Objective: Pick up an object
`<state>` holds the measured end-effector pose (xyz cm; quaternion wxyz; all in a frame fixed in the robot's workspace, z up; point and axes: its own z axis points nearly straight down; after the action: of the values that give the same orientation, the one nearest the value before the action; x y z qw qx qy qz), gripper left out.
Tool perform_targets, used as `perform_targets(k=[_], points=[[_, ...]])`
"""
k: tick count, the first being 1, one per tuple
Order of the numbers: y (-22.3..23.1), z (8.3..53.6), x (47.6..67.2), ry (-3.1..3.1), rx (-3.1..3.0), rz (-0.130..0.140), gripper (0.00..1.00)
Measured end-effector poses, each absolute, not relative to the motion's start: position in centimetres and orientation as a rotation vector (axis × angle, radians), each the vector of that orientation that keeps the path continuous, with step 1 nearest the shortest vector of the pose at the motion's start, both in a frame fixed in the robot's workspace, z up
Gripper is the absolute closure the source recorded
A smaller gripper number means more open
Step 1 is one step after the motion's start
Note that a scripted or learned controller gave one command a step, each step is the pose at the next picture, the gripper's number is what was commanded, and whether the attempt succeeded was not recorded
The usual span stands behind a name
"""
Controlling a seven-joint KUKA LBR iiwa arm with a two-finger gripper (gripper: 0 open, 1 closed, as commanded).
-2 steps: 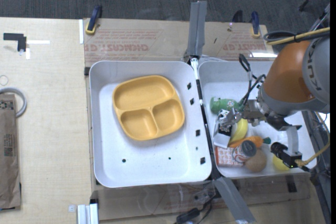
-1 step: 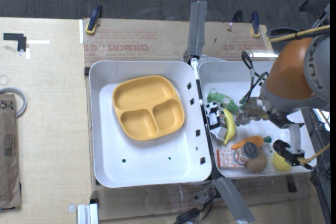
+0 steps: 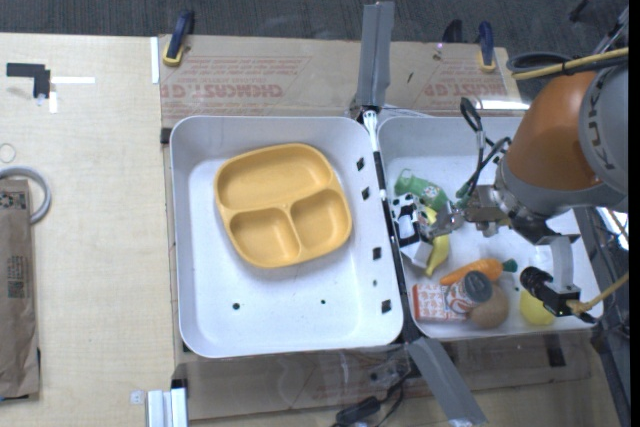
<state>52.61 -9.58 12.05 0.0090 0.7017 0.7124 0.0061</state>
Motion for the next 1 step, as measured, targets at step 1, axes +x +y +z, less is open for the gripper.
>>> perform_targets(k=[1], points=[[-10.17, 9.35, 49.02, 2.296, 2.131, -0.001, 0.0]])
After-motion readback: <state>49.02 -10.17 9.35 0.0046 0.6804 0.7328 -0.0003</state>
